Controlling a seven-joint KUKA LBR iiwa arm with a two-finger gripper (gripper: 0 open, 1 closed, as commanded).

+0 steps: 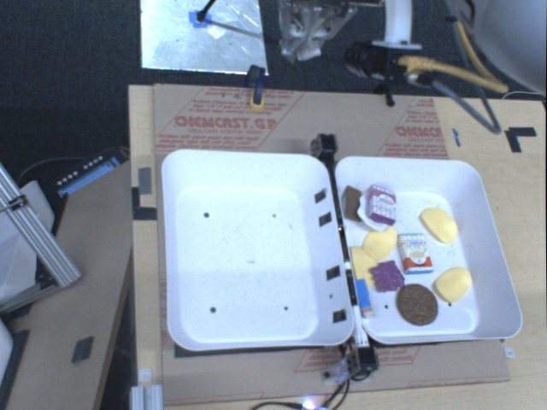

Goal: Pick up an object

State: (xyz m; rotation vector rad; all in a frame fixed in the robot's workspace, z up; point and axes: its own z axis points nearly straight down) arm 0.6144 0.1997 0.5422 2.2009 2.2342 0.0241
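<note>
The right bin holds several small items. Among them are a purple-and-white packet, a red-and-white carton, a brown round cookie, a purple piece and three yellow pieces. A dark brown piece lies by the bin's left wall. My gripper hangs high at the top of the view, well above and behind both bins, with nothing between its fingers.
The left bin stands beside the right one, joined by a black clip strip. A blue bar lies by the divider. A shiny metal sheet sits at the back left. Cables trail at the top right.
</note>
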